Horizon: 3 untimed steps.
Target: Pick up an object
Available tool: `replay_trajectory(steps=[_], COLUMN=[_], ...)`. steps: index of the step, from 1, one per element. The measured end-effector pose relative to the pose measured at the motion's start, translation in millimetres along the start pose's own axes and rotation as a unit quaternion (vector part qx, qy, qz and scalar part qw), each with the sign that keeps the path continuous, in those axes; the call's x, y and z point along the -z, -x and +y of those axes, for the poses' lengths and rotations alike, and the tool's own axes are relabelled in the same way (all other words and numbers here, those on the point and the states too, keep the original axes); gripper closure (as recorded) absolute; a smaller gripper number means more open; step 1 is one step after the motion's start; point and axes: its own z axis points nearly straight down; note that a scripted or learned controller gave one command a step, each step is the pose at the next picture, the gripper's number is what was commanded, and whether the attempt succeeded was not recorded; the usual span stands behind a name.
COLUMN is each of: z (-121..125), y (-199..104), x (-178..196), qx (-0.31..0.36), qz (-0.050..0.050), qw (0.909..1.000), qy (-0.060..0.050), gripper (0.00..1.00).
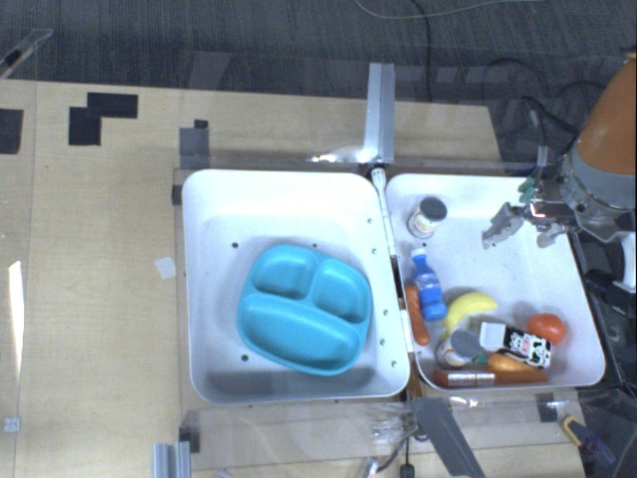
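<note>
The right bin (557,267) holds a pile of small objects. A small round jar with a dark lid (430,214) stands near its back left corner. A blue bottle (428,289) lies along the left wall beside an orange stick-shaped item (414,319). A yellow fruit (468,308), a grey round piece (463,345), a black-and-white box (524,345) and an orange-red ball (546,327) crowd the front. My gripper (524,229) hangs over the bin's back right part, open, with nothing between its fingers. It is apart from every object.
The left bin (209,267) holds a blue divided plate (304,308). A metal post (380,118) rises at the back between the two bins. A red-and-brown marker (468,376) lies along the right bin's front wall. The arm's orange band (609,127) is at the right.
</note>
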Motion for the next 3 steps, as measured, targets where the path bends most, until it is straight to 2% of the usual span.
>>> replay_trajectory(steps=[1,2,3], z=[-20.3,-17.8,-9.3], y=[-6.4,-7.0,-54.8], x=[-63.0,-51.5,48.4], qx=[0.064,0.065,0.108], qz=[0.0,-0.001,0.0], qw=[0.9979,0.9979,0.9941], qy=[0.0,0.004,0.002], gripper=[0.0,1.0,1.0])
